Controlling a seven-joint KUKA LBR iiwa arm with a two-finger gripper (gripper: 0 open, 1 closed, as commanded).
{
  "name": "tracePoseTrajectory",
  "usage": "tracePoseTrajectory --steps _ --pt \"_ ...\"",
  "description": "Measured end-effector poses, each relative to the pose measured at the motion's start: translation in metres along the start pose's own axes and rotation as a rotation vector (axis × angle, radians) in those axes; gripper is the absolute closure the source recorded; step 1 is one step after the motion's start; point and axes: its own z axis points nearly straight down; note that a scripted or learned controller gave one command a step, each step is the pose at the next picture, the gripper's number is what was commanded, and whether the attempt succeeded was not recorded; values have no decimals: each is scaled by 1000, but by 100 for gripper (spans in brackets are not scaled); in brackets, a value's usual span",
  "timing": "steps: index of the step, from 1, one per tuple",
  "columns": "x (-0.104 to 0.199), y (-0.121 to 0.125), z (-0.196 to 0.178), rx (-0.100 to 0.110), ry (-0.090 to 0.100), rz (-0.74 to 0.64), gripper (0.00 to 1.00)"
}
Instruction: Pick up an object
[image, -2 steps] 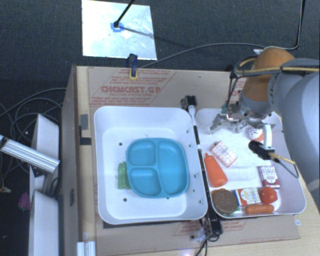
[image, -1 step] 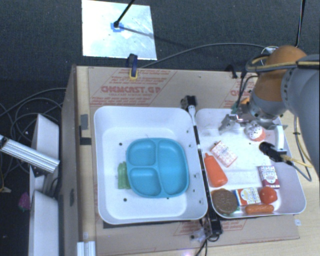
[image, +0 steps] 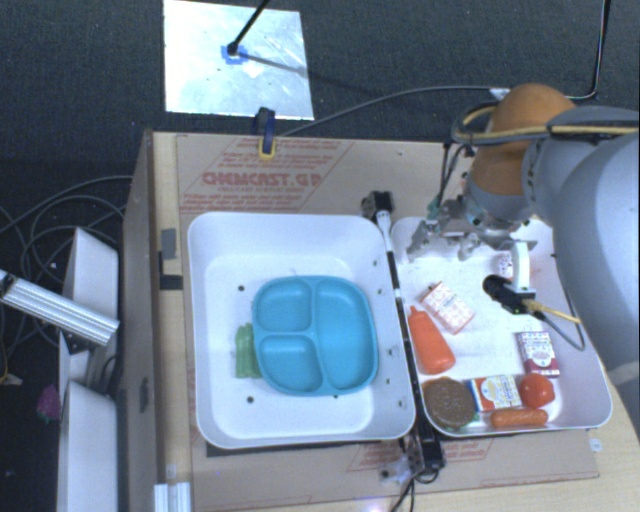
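The grey arm (image: 590, 210) is reaching in from the right, and its gripper (image: 442, 248) is hovering over the far end of the right bin (image: 592, 398), its jaws standing wide with only white bin floor showing between them. The things to pick are lying nearer the front of that bin, well apart from the jaws: a small patterned box (image: 448, 306) is sitting closest, with an orange bottle (image: 432, 342) just in front of it along the left wall. A brown disc (image: 451, 400), a picture box (image: 497, 391), a red tomato (image: 536, 390) and an orange sausage (image: 518, 419) are crowding the front edge, and a red-and-white carton (image: 538, 352) is lying behind the tomato. On the desk (image: 260, 180), the left bin (image: 200, 300) is holding a blue divided plate (image: 315, 335), with a green piece (image: 245, 352) touching its left side.
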Motion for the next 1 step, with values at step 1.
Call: tracePoseTrajectory --steps 1 --pt "-2 -17 2 0 -2 4 0"
